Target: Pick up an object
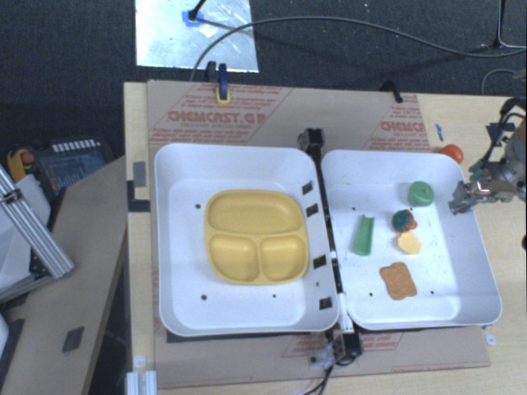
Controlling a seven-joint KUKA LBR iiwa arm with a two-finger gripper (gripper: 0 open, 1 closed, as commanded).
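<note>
- Rightward, the gripper point(473, 189) is hovering at the right bin's point(461, 307) far edge; finger state cannot be told.
- Just left, a green round piece point(421, 192) is lying inside that bin, untouched.

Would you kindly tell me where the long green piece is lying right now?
The long green piece lies in the right bin, toward its left side, left of the yellow piece and above the brown cracker.
</note>
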